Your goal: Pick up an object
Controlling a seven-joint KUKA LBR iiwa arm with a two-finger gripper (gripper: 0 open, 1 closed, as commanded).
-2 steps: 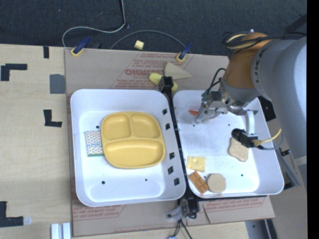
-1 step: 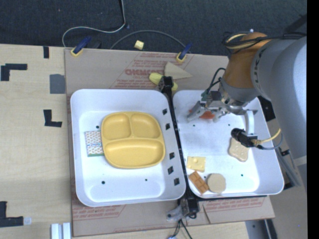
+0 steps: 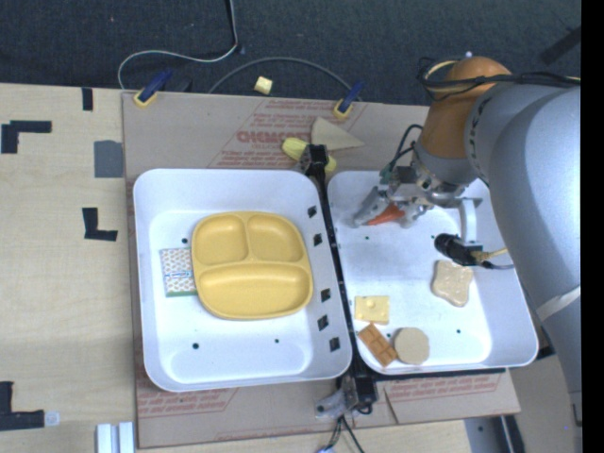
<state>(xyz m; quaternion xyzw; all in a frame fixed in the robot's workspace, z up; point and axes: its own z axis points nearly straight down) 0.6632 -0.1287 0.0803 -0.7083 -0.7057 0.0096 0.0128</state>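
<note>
First, at the near edge of the right bin (image 3: pixel 472 343): brown gridded waffle-like piece (image 3: pixel 378 345), with a round tan disc (image 3: pixel 411 345) touching or just beside it on the right. Just beyond these, a flat yellow square (image 3: pixel 372 308). Farther and to the right, a pale bread-shaped piece (image 3: pixel 453 282), well apart from the square.

Left bin (image 3: pixel 236 352), alongside: yellow plate (image 3: pixel 253 264) with three compartments, lying flat in the middle. Small patterned card (image 3: pixel 176 270) (green and white) touching the plate's left rim.

Far part of the right bin: gripper (image 3: pixel 377 211), low over the bin floor, carried on the grey arm (image 3: pixel 538 159) reaching in from the right. Opening, wide or narrow: cannot tell from this slant. Small orange piece (image 3: pixel 388 217) right at the gripper, on or close to the bin floor. Held or merely beside: cannot tell.

Beyond the bins, on brown cardboard (image 3: pixel 236 130): yellow lump (image 3: pixel 295 146) near the far end of the divide between the bins, and a tan wedge (image 3: pixel 337 136) just right of it. Left clamp (image 3: pixel 151 91) and right clamp (image 3: pixel 349 96) (both blue and yellow) at the cardboard's far edge. Farthest, on the dark surface: small yellow cube (image 3: pixel 263 85), between the two clamps.
</note>
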